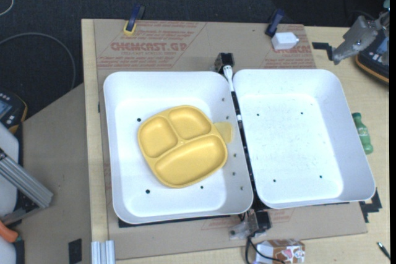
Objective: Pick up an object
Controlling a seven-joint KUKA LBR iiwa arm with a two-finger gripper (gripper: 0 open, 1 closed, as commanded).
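So the gripper point(344, 49) is parked way up at the right edge, can't tell its state, while the yellow divided tray point(182, 146) sits in the left bin point(117, 151), far down-left across both bins.

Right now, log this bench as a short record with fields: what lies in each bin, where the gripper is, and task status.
left bin: holds a yellow divided plate with three compartments, lying flat, tilted askew
right bin: white floor with small dark specks
gripper: at the view's right edge, above and outside the right bin
task status: plate not yet picked up
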